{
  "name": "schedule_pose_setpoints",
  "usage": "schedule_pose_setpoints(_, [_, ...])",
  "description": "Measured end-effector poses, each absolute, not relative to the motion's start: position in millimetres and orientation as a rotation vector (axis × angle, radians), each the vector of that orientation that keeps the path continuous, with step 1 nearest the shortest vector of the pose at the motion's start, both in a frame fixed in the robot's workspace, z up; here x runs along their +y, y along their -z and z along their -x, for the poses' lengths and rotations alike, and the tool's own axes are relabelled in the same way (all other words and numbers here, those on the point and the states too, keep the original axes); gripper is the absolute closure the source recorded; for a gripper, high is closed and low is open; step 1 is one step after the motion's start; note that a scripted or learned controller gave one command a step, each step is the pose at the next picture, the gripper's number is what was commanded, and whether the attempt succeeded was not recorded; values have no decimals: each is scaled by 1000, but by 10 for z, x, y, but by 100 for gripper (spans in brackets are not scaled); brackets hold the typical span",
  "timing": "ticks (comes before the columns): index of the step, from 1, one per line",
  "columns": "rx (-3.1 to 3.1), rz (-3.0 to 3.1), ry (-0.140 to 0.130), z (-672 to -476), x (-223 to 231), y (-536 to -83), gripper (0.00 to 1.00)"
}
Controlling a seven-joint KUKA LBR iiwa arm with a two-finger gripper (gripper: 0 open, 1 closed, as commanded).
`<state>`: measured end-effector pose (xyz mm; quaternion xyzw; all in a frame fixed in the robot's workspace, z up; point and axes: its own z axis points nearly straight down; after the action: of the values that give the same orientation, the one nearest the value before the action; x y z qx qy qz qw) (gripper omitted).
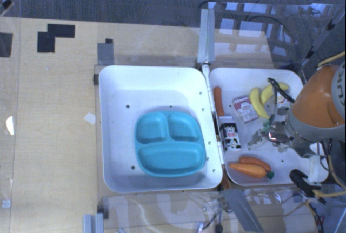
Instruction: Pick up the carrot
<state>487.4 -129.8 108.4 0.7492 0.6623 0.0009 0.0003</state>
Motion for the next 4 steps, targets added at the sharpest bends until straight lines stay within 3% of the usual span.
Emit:
schedule_pose_setpoints(1, [2007, -2394, -8, -4899, -974, -916, 0])
schedule_pose_setpoints(2, [2332, -2084, -16, -4922, -1315, -906, 0])
schedule_pose_setpoints(3, [2750, -1469, -12, -4945, -1252, -914, 0])
schedule_pose_setpoints(4, [2630, -1687, -9, -5638, -1766, -899, 0])
